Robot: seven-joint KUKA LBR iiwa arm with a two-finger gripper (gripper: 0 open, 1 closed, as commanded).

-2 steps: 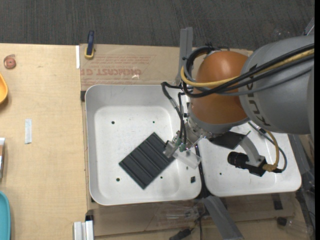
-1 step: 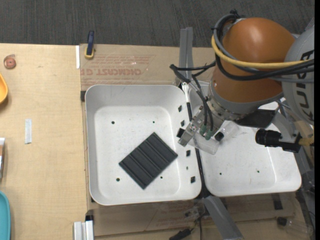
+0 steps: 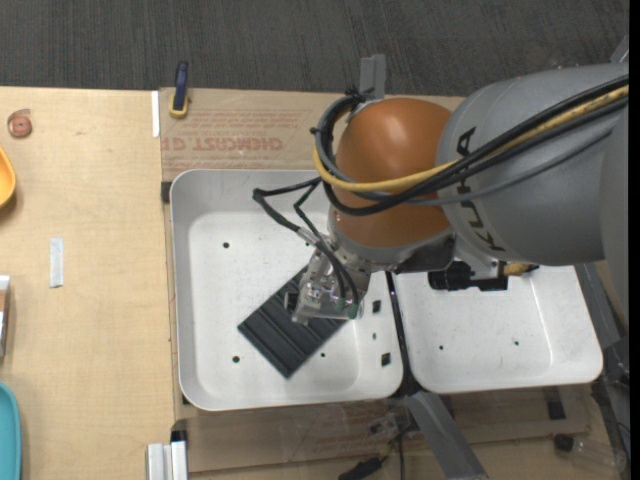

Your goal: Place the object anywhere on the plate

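- Gripper [image 3: 325, 300] first: it hangs tip-down over the left bin, seen from above past cables and its own body; whether it is open or closed, I cannot tell from this angle
- Over to the far left, on the bare wooden bench [image 3: 90, 348]: a small reddish disc [image 3: 18, 124] near the top; an orange edge [image 3: 5, 183] below it; a short white strip [image 3: 56, 263] lying alone; a teal corner [image 3: 8, 433] at the bottom
- Moving in: a blue clamp [image 3: 181, 86] sits at the corner of a cardboard sheet [image 3: 240, 133], just behind the bins
- Now the left bin [image 3: 200, 268], white and shallow; a few dark specks on its floor
- In it lies the black ribbed slab [image 3: 280, 333], flat on the bin floor, set on a diagonal in the lower middle; its upper right end runs beneath the gripper, its lower left end is well clear of it; contact between the two I cannot make out
- Above the gripper, the orange band [image 3: 390, 173], wrapped by yellow and black cables
- Then the right bin [image 3: 500, 348], hard against the left one; the grey arm [image 3: 540, 168] crosses over its upper part
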